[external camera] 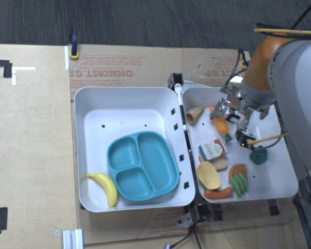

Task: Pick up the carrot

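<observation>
The task is being judged as barely begun to roughly halfway: the approach looks made, while the grasp and the lift are still to be done, since nothing is being shown raised off a bin floor. The grey KUKA arm (295, 71) is being seen reaching in from the right, its orange band above the wrist, over the right bin (280, 188). The left bin (88, 102) is being occupied by a teal divided plate (142, 165) and a banana (106, 187), well apart from the work. In the right bin a yellow potato-like piece (209, 175), a small carton (212, 150), a red sausage (218, 193), a green pea pod (239, 183), a dark green round item (258, 156) and a cone-shaped piece (194, 113) are being seen scattered about. The gripper (233, 108) is being held low near the bin's upper middle, and whether it is clamped on anything cannot be told at this size. The carrot (221, 125), small and orange with a green tip, is lying on the bin floor just beside and below the gripper, possibly touching it; contact cannot be confirmed.
</observation>
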Controlling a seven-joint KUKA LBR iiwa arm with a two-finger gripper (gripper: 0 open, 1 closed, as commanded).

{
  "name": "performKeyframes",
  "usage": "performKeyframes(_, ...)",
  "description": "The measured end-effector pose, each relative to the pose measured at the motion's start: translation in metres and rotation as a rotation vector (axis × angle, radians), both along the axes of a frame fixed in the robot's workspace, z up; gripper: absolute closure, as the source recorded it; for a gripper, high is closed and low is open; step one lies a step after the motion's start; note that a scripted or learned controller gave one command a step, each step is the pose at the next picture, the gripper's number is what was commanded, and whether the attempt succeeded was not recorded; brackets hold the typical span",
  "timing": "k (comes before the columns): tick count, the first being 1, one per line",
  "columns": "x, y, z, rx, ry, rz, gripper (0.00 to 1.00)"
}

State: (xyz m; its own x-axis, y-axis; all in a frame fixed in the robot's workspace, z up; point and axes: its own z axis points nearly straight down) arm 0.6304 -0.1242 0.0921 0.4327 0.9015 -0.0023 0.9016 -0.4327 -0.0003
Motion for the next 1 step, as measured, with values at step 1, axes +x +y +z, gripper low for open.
performKeyframes(1,-0.0002,0.0001,0.0088,-0.002,0.004,0.008,1.0)
